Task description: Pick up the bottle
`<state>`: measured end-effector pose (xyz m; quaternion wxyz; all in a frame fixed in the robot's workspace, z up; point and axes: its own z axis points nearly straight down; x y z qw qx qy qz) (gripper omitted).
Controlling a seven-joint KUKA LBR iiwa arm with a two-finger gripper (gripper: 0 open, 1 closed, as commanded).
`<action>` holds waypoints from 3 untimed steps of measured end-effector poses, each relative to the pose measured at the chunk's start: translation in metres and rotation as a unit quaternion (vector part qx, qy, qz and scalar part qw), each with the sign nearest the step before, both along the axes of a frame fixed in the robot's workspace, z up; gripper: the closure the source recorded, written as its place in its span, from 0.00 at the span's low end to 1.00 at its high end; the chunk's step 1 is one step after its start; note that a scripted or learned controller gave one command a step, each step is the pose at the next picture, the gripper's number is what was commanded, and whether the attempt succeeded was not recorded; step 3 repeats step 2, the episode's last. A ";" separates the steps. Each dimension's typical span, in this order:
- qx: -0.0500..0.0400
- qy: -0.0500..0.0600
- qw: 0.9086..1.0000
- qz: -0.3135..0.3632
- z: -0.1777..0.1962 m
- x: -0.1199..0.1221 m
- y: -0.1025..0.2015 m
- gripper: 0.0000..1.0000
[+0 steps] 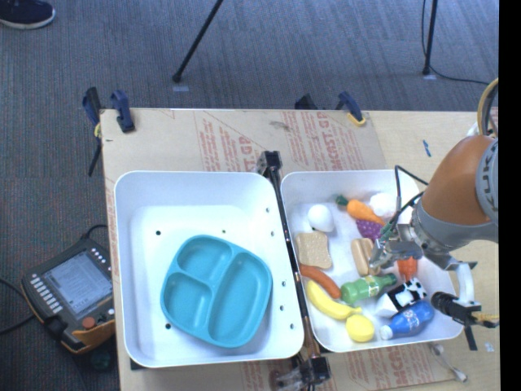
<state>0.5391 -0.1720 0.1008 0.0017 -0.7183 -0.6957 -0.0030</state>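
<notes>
Currently my fingers point(383, 255) hover in the right bin point(326, 187), just above the green bottle point(366, 288); can't tell if open or closed. Bottle lies beside banana point(328, 300), near the bin's near edge.

Cardboard-topped bench point(236, 141): left bin point(138, 210) & right bin point(326, 187) side by side.

From here I see two white bins point(130, 218) of smooth, slightly glossy plastic. The blue plate point(216, 290) looks like matt plastic. The tabletop point(203, 141) is raw brown cardboard, printed and rough. The green bottle point(368, 287) and blue bottle point(411, 319) shine like plastic. The floor point(285, 39) is grey carpet, coarse and ribbed.
</notes>
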 end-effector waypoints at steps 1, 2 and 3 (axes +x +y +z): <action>-0.003 0.002 0.986 -0.165 0.131 -0.026 0.018 1.00; -0.003 0.003 0.954 -0.299 0.183 -0.052 0.000 1.00; -0.003 0.003 0.954 -0.299 0.183 -0.052 0.000 1.00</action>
